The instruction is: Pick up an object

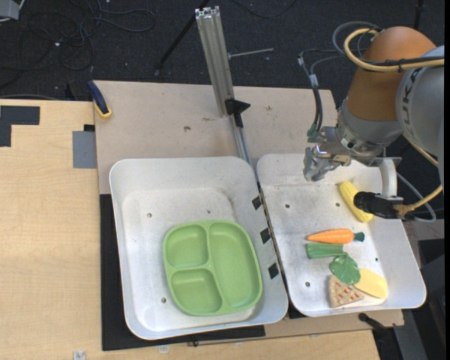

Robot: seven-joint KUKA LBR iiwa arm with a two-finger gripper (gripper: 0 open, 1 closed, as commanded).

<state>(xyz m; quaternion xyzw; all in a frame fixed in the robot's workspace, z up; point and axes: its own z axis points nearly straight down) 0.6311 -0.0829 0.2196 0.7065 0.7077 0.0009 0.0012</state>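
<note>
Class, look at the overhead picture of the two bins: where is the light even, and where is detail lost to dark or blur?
Camera view: light falls evenly on both white bins, with soft shadows; the floor behind is too dark for detail; the pincer is slightly blurred.

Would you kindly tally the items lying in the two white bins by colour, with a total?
Green: 3, the divided tray, the green stick, the leafy piece
Yellow: 2, the banana, the wedge
Orange: 1, the carrot
Tan: 1, the waffle
Total: 7
</note>
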